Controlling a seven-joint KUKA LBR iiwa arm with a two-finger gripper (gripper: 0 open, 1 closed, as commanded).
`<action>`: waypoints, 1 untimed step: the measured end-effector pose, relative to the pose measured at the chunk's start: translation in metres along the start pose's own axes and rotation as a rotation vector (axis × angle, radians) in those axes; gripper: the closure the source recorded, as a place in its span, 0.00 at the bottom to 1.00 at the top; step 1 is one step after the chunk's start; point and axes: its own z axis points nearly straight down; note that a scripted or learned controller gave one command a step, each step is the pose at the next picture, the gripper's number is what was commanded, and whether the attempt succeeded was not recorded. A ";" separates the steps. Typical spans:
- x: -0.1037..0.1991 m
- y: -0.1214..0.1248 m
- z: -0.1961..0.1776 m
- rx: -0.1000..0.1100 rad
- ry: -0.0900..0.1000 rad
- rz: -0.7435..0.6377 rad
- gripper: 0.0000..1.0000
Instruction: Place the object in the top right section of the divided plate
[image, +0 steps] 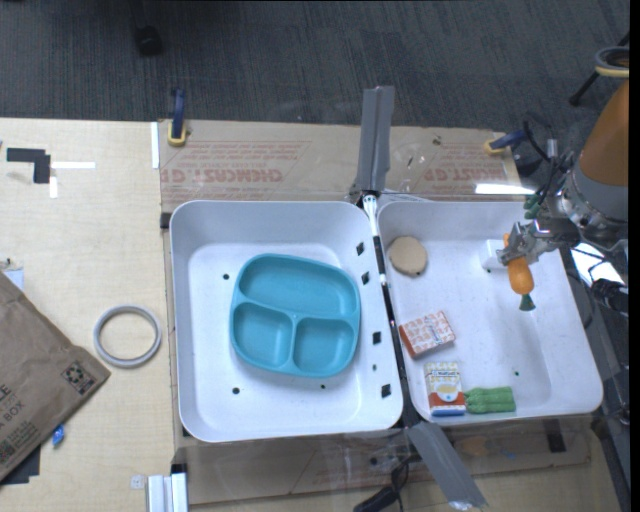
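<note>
Hanging over the right bin (570, 395), an orange carrot (521, 278) is seen clamped in the claw (520, 250), and could be dropped short of the blue divided plate (295, 315) if gripped loosely.

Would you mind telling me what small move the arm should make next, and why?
Probably carry the carrot left toward the blue plate. The carrot hangs at the gripper over the right bin, and the plate lies in the left bin.
</note>
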 end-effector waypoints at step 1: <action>0.066 -0.073 0.081 0.003 0.003 0.027 1.00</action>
